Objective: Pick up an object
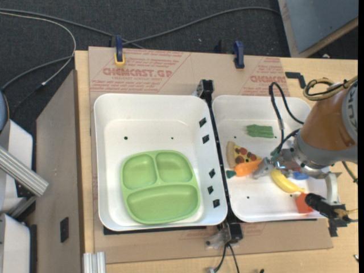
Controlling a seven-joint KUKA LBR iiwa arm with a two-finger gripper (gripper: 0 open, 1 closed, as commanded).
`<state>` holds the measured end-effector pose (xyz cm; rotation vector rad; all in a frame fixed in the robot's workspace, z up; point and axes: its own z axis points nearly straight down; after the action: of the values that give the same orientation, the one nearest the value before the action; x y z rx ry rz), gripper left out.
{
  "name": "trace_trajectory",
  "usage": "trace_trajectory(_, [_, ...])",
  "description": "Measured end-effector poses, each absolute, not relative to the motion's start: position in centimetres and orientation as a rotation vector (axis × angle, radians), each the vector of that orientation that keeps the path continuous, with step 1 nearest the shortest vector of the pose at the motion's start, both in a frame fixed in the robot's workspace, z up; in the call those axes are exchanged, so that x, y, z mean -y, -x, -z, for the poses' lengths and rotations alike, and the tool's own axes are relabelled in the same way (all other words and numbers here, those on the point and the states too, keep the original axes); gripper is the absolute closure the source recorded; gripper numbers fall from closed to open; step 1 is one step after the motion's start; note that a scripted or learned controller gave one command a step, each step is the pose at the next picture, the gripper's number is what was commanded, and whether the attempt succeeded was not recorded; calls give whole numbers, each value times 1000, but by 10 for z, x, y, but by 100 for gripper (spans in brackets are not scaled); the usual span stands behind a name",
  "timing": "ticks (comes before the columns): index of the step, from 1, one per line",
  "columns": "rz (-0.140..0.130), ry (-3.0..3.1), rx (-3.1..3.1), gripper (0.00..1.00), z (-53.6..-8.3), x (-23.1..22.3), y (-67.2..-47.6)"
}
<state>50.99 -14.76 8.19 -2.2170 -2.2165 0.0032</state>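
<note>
Nearest the camera, an orange-red piece (304,202) lies by the front wall of the right bin (267,215), to the right of the gripper (264,169) and closer to the viewer. A banana (284,182) lies between that piece and the gripper, just beside the gripper on its near right, slanting across the bin floor.

The gripper itself hangs low over the middle of the right bin at the end of the arm (330,127), whose orange band stands up and to its right. Its tip is bunched in with the toys and partly hidden by the wrist, so I cannot tell whether it is wide, narrow or holding anything.

An orange carrot (247,168) lies right against the gripper on its left, but whether the two touch is unclear. A pizza slice (238,151) sits just past the carrot, left of the gripper and a little farther back. A green piece (260,131) lies farther back again, apart from the gripper, near the bin's far half.

Well to the gripper's left, across the wall shared by the bins, the left bin (108,152) holds a green divided plate (161,185) in its near half.

Farthest from the gripper, two clamps — one yellow (119,50), one blue (239,54) — pin a cardboard sheet (170,67) at the bench's back edge.
</note>
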Motion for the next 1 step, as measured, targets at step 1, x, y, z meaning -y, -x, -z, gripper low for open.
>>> trace_trajectory(1, [1, 2221, 2219, 100, -95, 148, -511])
